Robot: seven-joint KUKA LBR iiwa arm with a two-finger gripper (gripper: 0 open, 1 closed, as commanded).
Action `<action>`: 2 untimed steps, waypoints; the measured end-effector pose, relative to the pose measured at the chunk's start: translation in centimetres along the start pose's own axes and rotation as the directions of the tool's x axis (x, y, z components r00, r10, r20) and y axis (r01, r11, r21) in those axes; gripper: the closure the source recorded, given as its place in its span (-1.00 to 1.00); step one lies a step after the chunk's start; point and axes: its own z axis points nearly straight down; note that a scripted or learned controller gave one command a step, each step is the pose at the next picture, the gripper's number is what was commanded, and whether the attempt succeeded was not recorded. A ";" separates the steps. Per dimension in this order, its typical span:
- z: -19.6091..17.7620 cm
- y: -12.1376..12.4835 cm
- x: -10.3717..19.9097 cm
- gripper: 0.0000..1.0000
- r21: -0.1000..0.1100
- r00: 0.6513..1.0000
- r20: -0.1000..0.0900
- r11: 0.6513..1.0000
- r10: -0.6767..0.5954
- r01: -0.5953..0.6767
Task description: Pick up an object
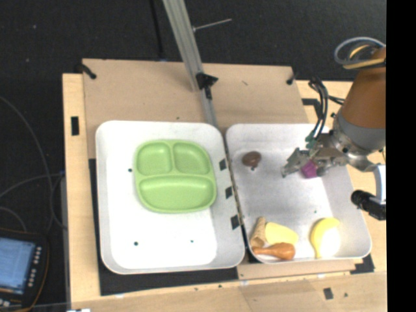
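My gripper [307,166] hangs over the upper right part of the right bin [286,203], below the grey wrist and its orange band. A small purple object [310,169] sits between its dark fingers [290,166], and the gripper is shut on it. A brown rounded object [251,159] lies apart on the bin floor to the left of the gripper. Along the bin's front edge lie a yellow piece [281,232], an orange carrot-like piece [277,251], a beige piece [259,228] and a yellow lemon-like object [325,236].
The left bin [117,233] holds a green divided plate [175,177]. A slanted metal pole [188,51] runs from the top down to the gap between the bins. Black clips [229,192] sit along that shared edge. A dark arm fitting [367,203] juts at the right rim.
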 end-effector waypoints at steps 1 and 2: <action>6.3 0.1 -0.1 -1.00 0.001 1.000 0.000 1.000 0.001 -0.001; 10.6 -0.3 -0.2 -1.00 0.000 1.000 0.000 1.000 0.001 -0.001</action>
